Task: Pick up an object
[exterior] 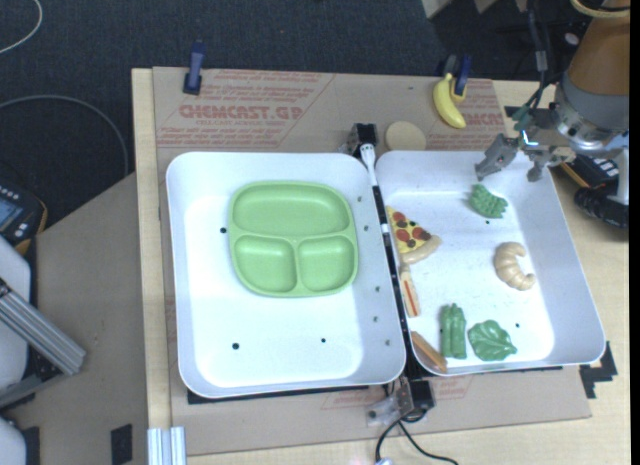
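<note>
camera view looks down on a brown board (300, 103) carrying two shallow white bins side by side. left bin (200, 353) holds a green divided plate (294, 237), three compartments, lying flat near the bin's middle. right bin (570, 283) holds the small toy foods. the grey arm (600, 63) with its orange band comes in from the upper right, and its claw (520, 156) hangs over the far right corner of the right bin, fingers spread apart with nothing between them.

just below the claw lies a small green leafy piece (488, 201), apart from the fingers. a pizza slice (410, 235) rests against the left wall of the right bin. a croissant (514, 264) sits toward the right side. near the front edge are a green pickle-like piece (453, 331) and a green leaf (492, 340), just beside each other, with a hot dog (428, 351) at the front left corner. a thin orange stick (411, 295) lies along the left wall.

outside the bins, a banana (449, 103) and a pale round disc (405, 136) rest on the board.
</note>
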Controlling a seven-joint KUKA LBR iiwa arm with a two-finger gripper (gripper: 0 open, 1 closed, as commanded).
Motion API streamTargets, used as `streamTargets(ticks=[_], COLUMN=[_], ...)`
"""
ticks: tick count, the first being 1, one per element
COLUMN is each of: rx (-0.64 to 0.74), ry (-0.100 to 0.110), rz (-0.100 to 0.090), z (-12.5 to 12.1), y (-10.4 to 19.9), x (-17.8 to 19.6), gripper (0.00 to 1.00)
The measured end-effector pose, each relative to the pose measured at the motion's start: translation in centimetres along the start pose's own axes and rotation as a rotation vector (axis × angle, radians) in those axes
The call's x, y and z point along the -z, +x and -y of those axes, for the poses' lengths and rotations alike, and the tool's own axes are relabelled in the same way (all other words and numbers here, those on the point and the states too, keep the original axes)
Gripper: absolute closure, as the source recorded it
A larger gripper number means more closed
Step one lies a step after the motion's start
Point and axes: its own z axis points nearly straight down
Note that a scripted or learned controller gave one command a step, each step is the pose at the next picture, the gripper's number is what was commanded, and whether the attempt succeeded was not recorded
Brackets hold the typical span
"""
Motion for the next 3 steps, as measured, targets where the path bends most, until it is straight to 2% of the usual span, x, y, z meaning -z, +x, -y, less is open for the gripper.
streamTargets(ticks=[1, 2, 3], rx=[0.001, 0.008, 0.008], ry=[0.016, 0.001, -0.003], rz=[-0.007, -0.006, -0.003], z=[10.5, 16.7, 12.2], y=[6.8, 15.7, 23.2], x=[-7.2, -0.7, -1.0], gripper=[0.00, 0.00, 0.00])
